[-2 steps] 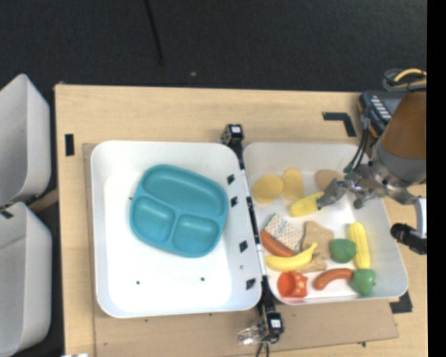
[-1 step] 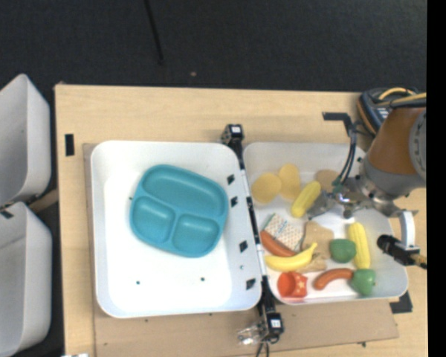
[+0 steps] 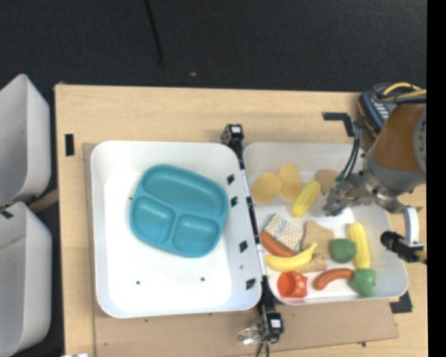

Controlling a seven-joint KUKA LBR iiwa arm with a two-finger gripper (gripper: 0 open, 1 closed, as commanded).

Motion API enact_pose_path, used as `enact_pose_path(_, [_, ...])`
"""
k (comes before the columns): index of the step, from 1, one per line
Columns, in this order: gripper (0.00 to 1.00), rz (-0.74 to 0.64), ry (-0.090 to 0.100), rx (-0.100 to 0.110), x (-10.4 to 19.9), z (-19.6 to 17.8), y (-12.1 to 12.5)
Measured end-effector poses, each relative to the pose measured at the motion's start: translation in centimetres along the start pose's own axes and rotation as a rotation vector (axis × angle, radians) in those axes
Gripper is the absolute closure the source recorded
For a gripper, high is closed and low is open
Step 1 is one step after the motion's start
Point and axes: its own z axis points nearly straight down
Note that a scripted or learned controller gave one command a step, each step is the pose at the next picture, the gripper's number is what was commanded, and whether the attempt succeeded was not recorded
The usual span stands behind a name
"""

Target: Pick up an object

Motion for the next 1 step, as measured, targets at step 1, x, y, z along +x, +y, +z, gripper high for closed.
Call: enact_pose_path(1, [1.0,-0.011,0.001,-0.002,0.73,-4.93,0.05])
